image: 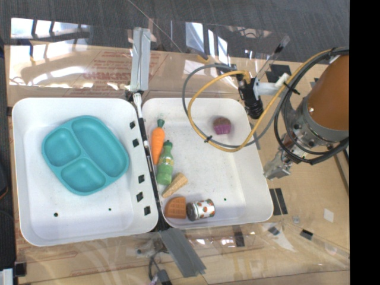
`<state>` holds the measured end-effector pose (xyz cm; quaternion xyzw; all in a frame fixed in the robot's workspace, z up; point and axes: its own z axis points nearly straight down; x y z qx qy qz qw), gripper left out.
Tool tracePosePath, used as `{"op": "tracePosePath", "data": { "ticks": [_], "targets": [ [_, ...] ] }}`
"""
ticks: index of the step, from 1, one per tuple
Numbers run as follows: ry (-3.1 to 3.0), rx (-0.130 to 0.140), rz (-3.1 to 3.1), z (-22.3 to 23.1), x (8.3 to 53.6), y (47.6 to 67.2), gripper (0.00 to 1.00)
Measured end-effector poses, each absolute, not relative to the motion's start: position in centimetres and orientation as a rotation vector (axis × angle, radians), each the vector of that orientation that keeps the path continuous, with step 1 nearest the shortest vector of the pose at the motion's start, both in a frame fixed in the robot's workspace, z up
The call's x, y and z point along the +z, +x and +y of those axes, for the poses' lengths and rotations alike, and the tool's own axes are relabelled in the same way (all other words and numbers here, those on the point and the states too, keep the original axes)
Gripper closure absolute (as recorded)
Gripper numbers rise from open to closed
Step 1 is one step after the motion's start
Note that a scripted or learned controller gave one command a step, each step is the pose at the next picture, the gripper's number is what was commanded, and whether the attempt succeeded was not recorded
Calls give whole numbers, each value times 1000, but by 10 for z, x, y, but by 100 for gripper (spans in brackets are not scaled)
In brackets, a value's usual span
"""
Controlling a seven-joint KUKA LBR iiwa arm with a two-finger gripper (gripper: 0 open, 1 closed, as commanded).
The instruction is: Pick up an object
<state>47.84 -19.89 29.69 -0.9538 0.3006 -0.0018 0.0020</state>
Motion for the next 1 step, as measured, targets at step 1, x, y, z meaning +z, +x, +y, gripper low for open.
{"op": "tracePosePath", "data": {
  "ticks": [1],
  "targets": [
    [-3095,-9,518,-209,310,490,100]
  ]
}}
